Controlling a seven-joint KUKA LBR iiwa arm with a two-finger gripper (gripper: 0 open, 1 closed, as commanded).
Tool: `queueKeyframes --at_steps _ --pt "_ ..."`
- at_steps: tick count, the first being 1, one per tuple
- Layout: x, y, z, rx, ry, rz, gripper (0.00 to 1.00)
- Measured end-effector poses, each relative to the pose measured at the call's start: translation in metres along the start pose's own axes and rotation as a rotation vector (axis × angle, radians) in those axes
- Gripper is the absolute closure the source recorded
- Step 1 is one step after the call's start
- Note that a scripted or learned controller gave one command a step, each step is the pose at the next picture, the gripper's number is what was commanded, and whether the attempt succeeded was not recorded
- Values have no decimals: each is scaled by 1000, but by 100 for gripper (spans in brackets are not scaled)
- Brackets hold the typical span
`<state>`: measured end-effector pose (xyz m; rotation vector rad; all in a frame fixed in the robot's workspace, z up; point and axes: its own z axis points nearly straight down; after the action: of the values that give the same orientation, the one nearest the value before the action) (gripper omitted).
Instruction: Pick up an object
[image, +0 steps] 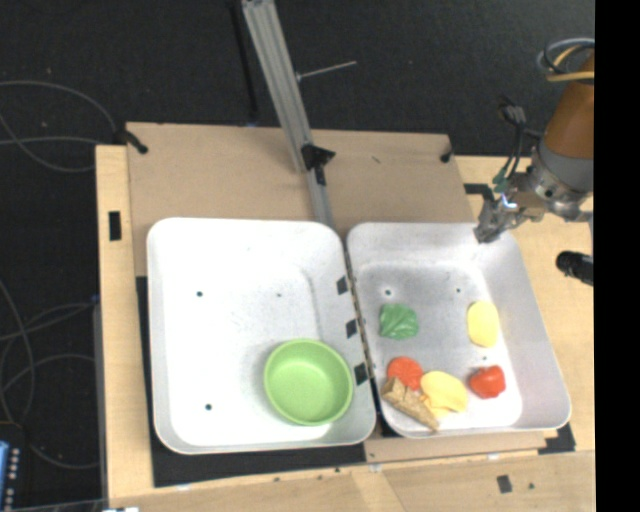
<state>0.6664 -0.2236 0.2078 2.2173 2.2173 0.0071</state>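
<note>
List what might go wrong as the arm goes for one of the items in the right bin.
1. The end effector sits over the far right corner of the right bin, so a straight descent may hit the rim instead of an item.
2. The orange piece, yellow piece and tan piece lie bunched together near the front wall; a grab there may catch two or push them apart.
3. The yellow lemon looks rounded and may slip out.
</note>
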Motion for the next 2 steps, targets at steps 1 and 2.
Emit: queueKeyframes --at_steps 1,2 --pt "-1 2 -53 0 0 -3 100" --pt "48 -15 -62 5 3 -7 100"
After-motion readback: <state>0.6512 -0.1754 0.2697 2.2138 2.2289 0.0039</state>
